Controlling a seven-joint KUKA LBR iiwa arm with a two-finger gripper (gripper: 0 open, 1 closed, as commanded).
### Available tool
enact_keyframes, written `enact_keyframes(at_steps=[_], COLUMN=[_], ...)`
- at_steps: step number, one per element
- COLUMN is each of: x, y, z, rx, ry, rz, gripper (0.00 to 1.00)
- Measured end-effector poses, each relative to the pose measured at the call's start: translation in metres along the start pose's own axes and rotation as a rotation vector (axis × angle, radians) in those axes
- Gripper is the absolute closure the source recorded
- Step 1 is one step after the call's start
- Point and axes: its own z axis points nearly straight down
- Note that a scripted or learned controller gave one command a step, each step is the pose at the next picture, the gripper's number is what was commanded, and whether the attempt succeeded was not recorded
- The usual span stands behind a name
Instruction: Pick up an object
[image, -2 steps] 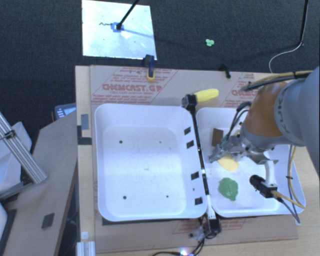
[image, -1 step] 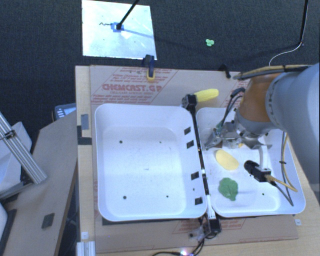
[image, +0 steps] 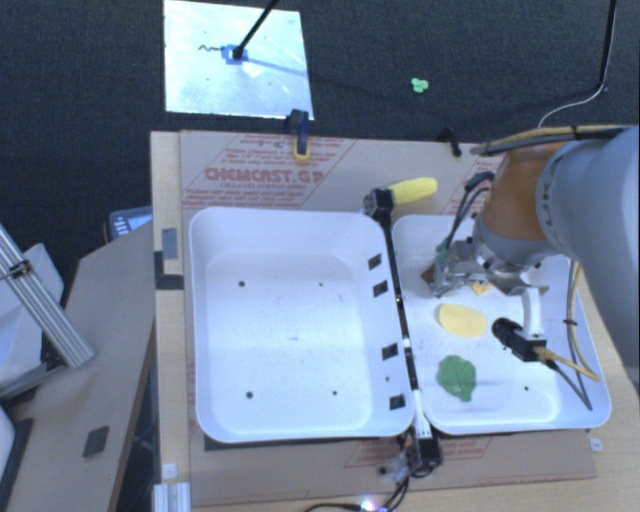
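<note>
Dark carpet surrounds a wooden bench (image: 265, 165) that bears two white bins side by side. Over the right bin (image: 570, 405) hangs the gripper (image: 447, 277), low near the bin's upper left part; whether it is released or clenched cannot be told, and nothing shows between its parts. Above it the arm (image: 590, 190) comes in from the right, grey, with its orange band (image: 515, 200) just over the wrist. Just below and right of the gripper lies a flat yellow piece (image: 461, 320), apart from it. Further down the same bin sits a green piece (image: 457, 377), near the divider. Beyond the bin's upper rim, on the bench, lies a yellow tool handle (image: 413, 189). To the left stands the left bin (image: 215, 300). Up on the carpet rests a grey sheet (image: 238, 60).
</note>
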Motion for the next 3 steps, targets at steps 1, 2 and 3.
enact_keyframes(at_steps=[1, 2, 3], x=[0.000, -0.041, -0.038], y=[0.000, -0.077, -0.072], z=[0.001, 0.013, 0.001], rx=[0.001, 0.012, 0.002], ry=[0.000, 0.000, 0.000], rz=[0.000, 0.010, 0.003], gripper=[0.00, 0.00, 1.00])
